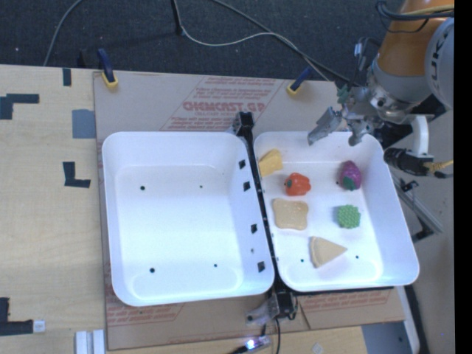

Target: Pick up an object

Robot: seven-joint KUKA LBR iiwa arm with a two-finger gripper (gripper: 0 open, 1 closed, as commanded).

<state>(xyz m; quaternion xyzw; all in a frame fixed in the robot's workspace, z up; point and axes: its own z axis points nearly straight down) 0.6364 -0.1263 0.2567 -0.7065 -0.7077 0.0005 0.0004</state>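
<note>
The right bin (pixel 394 231) holds several toy foods: a yellow cheese wedge (pixel 270 161), a red pepper (pixel 296 184), a purple fruit (pixel 349 175), a green broccoli piece (pixel 348 216), a slice of toast (pixel 290 214) and a pale triangular wedge (pixel 325 251). My gripper (pixel 340 132) hangs over the bin's far rim, above and behind the purple fruit. Its two fingers are spread apart and open, with nothing between them.
The left bin (pixel 177 220) sits beside the right one, divided by a black clipped seam (pixel 254 198). Both rest on a cardboard sheet (pixel 214 105) clamped at the back. A cable (pixel 221 28) runs across the dark floor behind.
</note>
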